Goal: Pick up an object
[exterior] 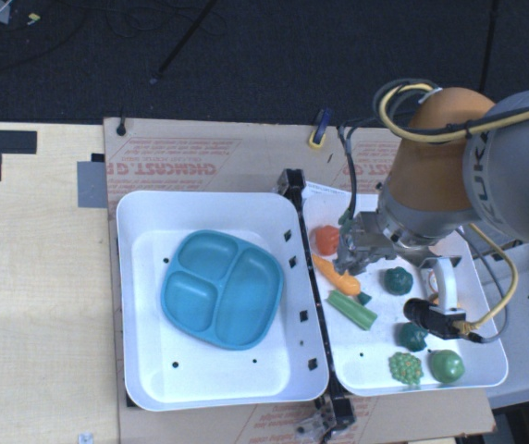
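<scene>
The gripper (pixel 350 259) hangs low over the right bin (pixel 486 377), near its left wall, just above the orange carrot (pixel 335 276). I cannot tell how the pincer stands from here; the wrist body hides it, and nothing shows between it that I would call held.

The carrot looks like the likeliest target. It lies in the left part of the right bin, between the red-orange tomato (pixel 325 240) above it and the green cucumber (pixel 352 310) below. Its long axis runs on a slant from upper left to lower right; the lower right end seems the thicker, though I would not swear to it.

It looks like a plastic toy: light, stiff, smooth and a bit slippery, not fragile. I would close across its middle, squarely over the long axis, since a grip near the tapered end would likely squirt it out.

The blue divided plate (pixel 221 288) sits in the left bin (pixel 144 377).
</scene>
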